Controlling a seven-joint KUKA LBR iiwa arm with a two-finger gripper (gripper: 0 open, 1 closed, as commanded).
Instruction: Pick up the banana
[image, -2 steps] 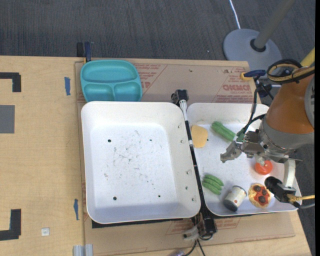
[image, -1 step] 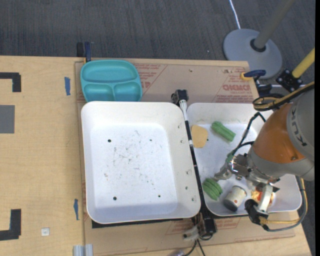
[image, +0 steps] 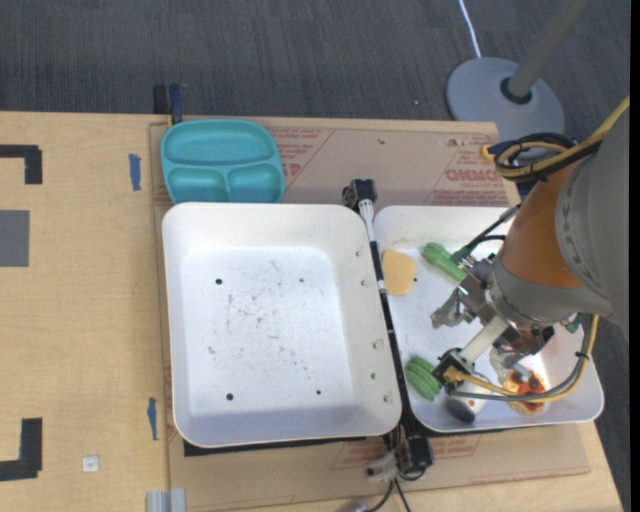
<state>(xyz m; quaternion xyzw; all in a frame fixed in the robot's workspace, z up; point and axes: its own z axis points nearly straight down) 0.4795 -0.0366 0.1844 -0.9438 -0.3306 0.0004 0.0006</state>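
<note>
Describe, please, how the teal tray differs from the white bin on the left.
The teal tray has three compartments; the left white bin is one open basin. The tray is clearly smaller than the bin. The tray is plain teal; the bin is white with dark scuffs on its floor. Both are shallow with rounded corners.

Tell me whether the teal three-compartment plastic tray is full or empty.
Empty, as far as visible: the teal tray shows bare bottoms in all three compartments.

Banana (image: 399, 271): pale yellow, near right bin (image: 418, 330) left wall.
</note>
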